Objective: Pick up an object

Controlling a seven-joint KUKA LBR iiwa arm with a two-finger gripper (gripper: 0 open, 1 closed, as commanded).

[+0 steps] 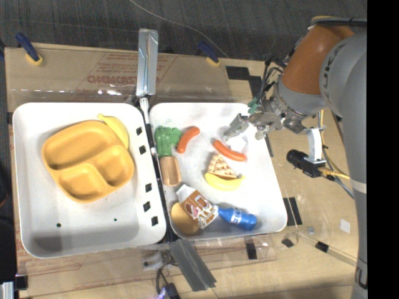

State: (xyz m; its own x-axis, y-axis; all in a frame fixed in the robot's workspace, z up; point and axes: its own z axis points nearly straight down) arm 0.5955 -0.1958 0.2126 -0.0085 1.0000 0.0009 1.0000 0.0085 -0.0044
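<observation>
Though its spread cannot be told, the pincer (239, 128) hovers just above the orange sausage (229, 150) (long axis ten-to-four), lying at its five o'clock.

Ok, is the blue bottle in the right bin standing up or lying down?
Lying down. The blue bottle rests on its side on the floor of the right bin, near the front wall, beside a brown packet.
</observation>
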